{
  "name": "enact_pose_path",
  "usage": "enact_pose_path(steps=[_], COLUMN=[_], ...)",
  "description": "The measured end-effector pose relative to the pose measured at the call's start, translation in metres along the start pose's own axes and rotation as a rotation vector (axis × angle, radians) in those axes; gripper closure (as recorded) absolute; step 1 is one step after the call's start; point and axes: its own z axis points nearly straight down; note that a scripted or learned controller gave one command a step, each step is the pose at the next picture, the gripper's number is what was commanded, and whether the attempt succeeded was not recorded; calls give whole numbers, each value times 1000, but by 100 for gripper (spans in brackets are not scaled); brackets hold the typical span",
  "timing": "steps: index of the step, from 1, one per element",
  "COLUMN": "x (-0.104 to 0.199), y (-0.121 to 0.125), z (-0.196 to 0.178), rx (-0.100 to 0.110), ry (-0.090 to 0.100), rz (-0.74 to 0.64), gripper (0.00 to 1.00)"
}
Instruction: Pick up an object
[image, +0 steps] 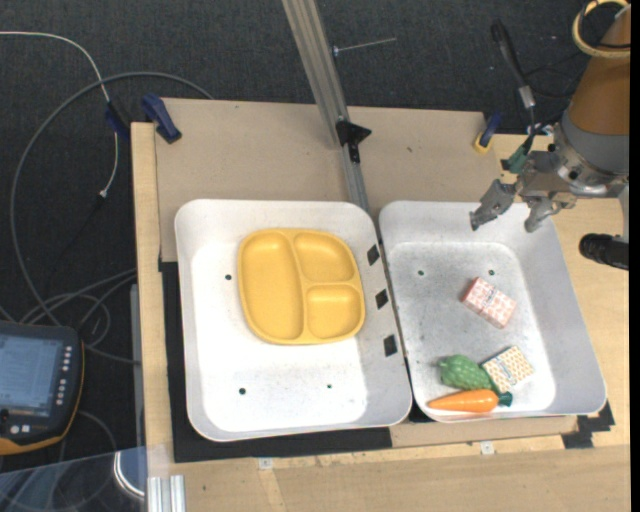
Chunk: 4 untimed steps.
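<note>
Nearest the camera, along the front wall of the right bin (575, 330): a carrot (462, 402) lying on its side, a green knobbly vegetable (461, 372) touching it from behind, and a small patterned packet (509, 367) just to their right. All three crowd the front edge, probably because the bin floor slopes that way or they were tipped in loose. That clustering makes a clean two-finger approach awkward. Now from the tool outward: the gripper (512, 210) hangs over the bin's far rim, fingers spread apart with nothing between them, pointing down toward the bin floor. It looks staged above the bin before committing to a target; no object is held, so the pick has not yet begun. Closest thing to it is a pink-and-white box (489, 302), alone near the middle of the bin floor, well apart from the front cluster and from the walls. Judged the easiest candidate: free space on all sides for the fingers. Further out, the left bin (215, 380) holds a yellow divided tray (300, 285), resting flat with three compartments up and nothing in them. A metal post (320, 70) rises behind the gap between the bins.
</note>
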Motion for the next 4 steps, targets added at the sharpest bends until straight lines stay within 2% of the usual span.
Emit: enact_pose_path(steps=[1, 2, 4], x=[0, 4, 3], y=[0, -5, 2], z=[0, 61, 165], rx=[0, 5, 3], ry=[0, 0, -1], rz=[0, 0, 0], gripper=[0, 0, 0])
